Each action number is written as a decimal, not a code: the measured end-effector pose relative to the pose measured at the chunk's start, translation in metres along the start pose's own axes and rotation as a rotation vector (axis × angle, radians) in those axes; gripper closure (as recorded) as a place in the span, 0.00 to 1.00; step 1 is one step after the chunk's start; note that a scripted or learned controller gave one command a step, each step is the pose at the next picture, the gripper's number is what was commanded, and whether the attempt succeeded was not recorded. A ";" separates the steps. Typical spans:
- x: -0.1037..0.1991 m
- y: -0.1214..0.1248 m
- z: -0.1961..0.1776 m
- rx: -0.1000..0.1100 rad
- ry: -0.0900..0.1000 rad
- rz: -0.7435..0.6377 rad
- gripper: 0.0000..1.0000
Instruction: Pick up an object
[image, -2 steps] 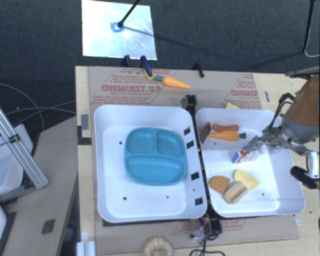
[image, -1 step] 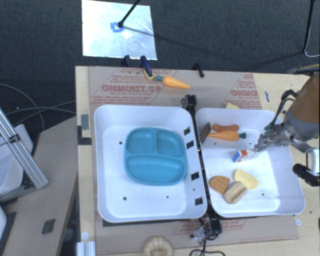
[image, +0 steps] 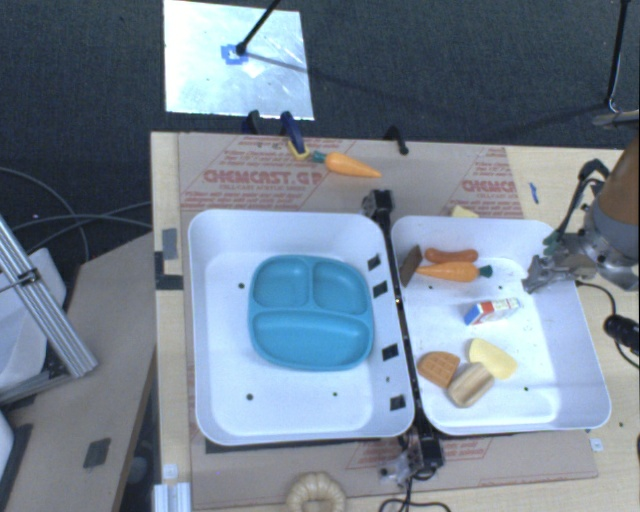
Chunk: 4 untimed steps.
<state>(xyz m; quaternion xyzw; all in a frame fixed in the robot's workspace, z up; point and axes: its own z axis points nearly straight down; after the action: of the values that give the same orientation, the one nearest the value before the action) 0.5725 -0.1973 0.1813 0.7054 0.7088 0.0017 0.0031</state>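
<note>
Objects for picking lie in the right bin, seven in all where they can be told apart: one sausage beside one carrot near the far wall, one dark brown wedge leaning at the divider, one small red-and-white carton near the middle, and, toward the near side, one orange-brown cookie-like piece, one tan bread-like block and one pale yellow piece, the last three touching or almost touching one another. One further pale yellow scrap sits just outside the far rim of that bin.

The left bin holds one blue divided plate with three compartments.

On the table, beyond both bins, lies a second carrot, next to a blue and yellow clip. One coiled rope ring rests at the table's near edge.

The tool is over the right bin's far right corner, low above the rim, apart from every object. Whether it is released or clenched cannot be told; nothing is seen in its grasp. One grey arm carries it in from the right.
</note>
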 end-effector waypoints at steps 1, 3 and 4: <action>0.000 0.002 -0.047 0.000 0.000 0.000 1.00; 0.099 -0.023 -0.041 0.007 0.004 -0.004 1.00; 0.143 -0.036 -0.036 0.008 0.004 -0.004 1.00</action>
<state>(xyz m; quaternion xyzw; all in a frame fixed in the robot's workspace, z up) 0.5357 -0.0544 0.2172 0.7039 0.7103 0.0003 -0.0009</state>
